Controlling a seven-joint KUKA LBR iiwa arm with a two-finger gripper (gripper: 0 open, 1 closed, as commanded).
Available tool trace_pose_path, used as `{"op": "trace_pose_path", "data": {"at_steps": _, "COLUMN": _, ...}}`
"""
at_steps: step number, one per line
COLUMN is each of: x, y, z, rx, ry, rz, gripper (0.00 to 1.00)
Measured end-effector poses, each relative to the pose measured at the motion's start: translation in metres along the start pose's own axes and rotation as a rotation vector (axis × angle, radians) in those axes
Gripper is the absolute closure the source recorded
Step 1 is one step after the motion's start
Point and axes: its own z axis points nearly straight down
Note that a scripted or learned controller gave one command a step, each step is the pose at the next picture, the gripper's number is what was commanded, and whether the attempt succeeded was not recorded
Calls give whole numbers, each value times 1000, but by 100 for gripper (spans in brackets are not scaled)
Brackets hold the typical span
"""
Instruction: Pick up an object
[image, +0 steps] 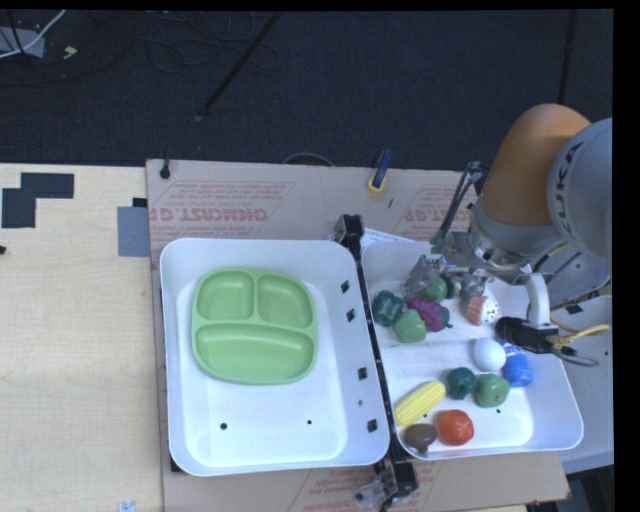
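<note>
Pale wooden desk (70, 330) carrying two white bins side by side. Left bin (180, 420) holds a green divided plate (254, 326). Right bin (560, 420) holds small toy foods: corn cob (419, 400), tomato (455, 427), white egg (489, 353), blue piece (517, 369), purple grapes (432, 314), several green items. Pincer (432, 272) hangs low at the bin's far edge, just above the green pieces; whether wide or narrow cannot be told. Judged light, rigid, smooth plastic; rounded shapes may slip, so grasp across the narrow middle, e.g. the corn cob's width.
</note>
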Motion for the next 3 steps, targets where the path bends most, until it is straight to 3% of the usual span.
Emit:
{"op": "trace_pose_path", "data": {"at_steps": 1, "x": 0, "y": 3, "z": -8, "rx": -13, "ry": -1, "rz": -2, "gripper": 0}}
{"op": "trace_pose_path", "data": {"at_steps": 3, "x": 10, "y": 10, "z": 96, "rx": -15, "ry": -1, "rz": -4, "gripper": 0}}
